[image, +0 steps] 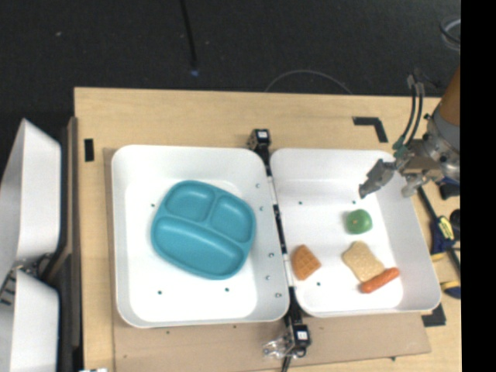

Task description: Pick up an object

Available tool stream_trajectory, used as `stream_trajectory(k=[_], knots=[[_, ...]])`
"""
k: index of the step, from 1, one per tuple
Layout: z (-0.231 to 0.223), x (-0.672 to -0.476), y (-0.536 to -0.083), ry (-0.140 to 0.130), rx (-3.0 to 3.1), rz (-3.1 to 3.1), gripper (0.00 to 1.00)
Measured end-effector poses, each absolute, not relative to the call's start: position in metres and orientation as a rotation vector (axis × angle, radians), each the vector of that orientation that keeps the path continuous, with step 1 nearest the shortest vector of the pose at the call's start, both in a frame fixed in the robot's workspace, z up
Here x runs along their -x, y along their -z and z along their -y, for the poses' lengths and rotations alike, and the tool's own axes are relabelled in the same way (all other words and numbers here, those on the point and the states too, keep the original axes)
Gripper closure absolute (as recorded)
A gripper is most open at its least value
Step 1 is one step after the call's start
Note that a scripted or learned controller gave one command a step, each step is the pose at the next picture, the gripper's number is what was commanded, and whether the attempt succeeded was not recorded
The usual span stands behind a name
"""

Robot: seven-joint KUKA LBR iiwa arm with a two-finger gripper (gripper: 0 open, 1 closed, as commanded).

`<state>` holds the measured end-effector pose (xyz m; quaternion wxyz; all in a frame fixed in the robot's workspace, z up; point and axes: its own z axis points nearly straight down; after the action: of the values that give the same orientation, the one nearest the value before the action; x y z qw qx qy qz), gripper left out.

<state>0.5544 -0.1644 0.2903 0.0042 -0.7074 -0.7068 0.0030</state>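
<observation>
— Green apple lies in the right bin, near its middle, just below the gripper?
— Yes, apart from it. Waffle, bread slice and carrot sit toward the bin's near edge.
— And the arm?
— It reaches in over the bin's right edge, the gripper above the far right corner. Whether the fingers are spread, I cannot tell.

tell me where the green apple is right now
In the camera view the green apple lies in the right bin, toward its right side, just above the bread slice and below the gripper.
</observation>
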Motion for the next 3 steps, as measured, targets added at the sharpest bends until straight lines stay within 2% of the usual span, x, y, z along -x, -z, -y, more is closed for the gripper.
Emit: stream_trajectory(k=[1,2,3], knots=[[0.164,-0.556,-0.297,0.002,2.221,2.224,0.0],[0.171,-0.564,-0.241,-0.006,2.222,2.219,0.0],[0.181,-0.557,-0.189,-0.007,2.222,2.218,0.0]])
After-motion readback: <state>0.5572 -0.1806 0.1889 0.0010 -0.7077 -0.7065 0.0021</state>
